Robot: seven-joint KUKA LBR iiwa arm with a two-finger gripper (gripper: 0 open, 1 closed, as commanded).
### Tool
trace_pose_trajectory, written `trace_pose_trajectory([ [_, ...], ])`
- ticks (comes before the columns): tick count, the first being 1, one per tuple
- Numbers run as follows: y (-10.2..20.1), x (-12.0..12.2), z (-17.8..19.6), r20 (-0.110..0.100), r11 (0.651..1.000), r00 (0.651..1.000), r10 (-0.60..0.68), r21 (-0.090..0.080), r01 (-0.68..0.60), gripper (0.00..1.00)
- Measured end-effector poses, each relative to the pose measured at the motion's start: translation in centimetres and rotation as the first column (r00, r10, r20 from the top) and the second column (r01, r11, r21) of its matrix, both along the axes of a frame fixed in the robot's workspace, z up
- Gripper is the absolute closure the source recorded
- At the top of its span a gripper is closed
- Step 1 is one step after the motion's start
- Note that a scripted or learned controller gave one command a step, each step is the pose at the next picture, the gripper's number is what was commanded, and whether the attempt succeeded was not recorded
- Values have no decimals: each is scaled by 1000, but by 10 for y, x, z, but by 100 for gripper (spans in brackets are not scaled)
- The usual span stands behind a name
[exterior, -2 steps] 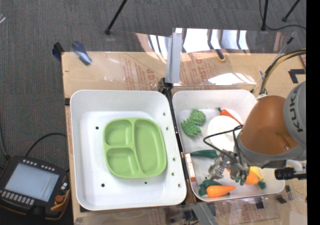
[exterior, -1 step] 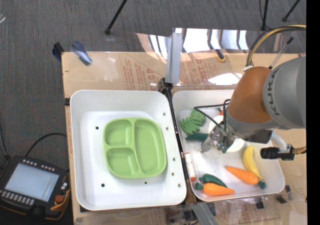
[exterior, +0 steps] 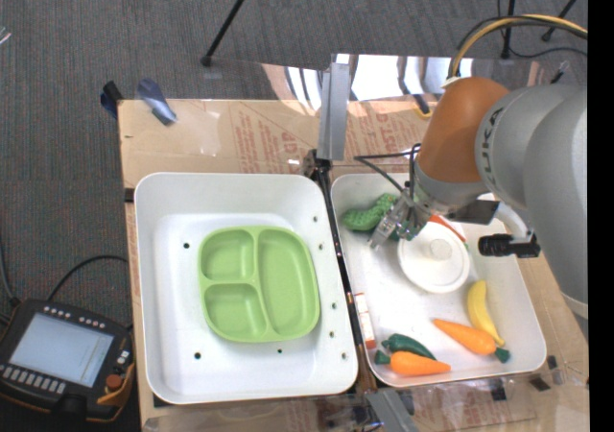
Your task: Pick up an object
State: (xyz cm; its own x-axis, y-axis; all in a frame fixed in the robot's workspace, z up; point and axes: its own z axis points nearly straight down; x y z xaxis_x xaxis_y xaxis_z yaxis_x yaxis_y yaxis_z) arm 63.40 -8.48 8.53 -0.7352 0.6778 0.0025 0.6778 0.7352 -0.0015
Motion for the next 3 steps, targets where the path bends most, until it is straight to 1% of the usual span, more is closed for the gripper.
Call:
trace_pose_trajectory([
  [1,-98,-28,0,0,996,996,90,-1,-90,0],
  [2,-23,3,0,0,1000,1000,-25,2,25,0],
  [3,-118,-1,31,4,1000,1000,-4,-2,4,0],
])
